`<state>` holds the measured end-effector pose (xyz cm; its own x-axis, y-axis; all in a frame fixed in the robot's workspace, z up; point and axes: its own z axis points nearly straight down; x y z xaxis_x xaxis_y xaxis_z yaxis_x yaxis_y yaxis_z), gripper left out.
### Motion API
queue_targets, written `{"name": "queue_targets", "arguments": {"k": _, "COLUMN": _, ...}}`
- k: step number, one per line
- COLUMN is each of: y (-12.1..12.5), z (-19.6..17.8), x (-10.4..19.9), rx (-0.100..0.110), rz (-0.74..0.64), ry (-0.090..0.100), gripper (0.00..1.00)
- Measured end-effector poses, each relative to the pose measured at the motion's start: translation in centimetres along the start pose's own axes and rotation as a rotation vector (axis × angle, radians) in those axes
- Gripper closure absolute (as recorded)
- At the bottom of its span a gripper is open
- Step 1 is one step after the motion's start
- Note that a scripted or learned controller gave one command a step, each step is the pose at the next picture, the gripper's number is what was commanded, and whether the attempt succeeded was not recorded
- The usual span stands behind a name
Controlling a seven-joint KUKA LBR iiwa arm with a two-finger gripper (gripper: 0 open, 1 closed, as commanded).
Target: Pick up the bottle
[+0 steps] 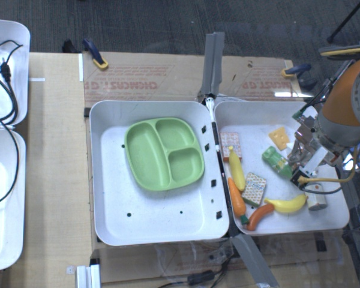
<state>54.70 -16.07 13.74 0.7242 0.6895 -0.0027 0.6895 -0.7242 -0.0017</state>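
The bottle (275, 160) is small and green and lies on its side in the middle of the right bin (330, 221). My gripper (297, 165) is low over the bin, right at the bottle's right end. It touches or overlaps that end, and the wrist hides what lies beneath it. The grey arm with its orange band (353, 92) comes in from the right edge.
Around the bottle in the right bin lie a yellow cheese wedge (279, 138), a banana (286, 204), a white cylinder (316, 202), a patterned cracker (254, 188), a carrot (236, 198) and a yellow corn cob (236, 170). A green divided plate (165, 153) sits in the left bin (108, 215).
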Motion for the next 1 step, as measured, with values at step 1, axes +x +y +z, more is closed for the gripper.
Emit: {"name": "queue_targets", "arguments": {"k": 1, "y": -0.03, "z": 0.02, "x": 0.03, "rx": 0.001, "rz": -0.002, "ry": 0.000, "gripper": 0.00}}
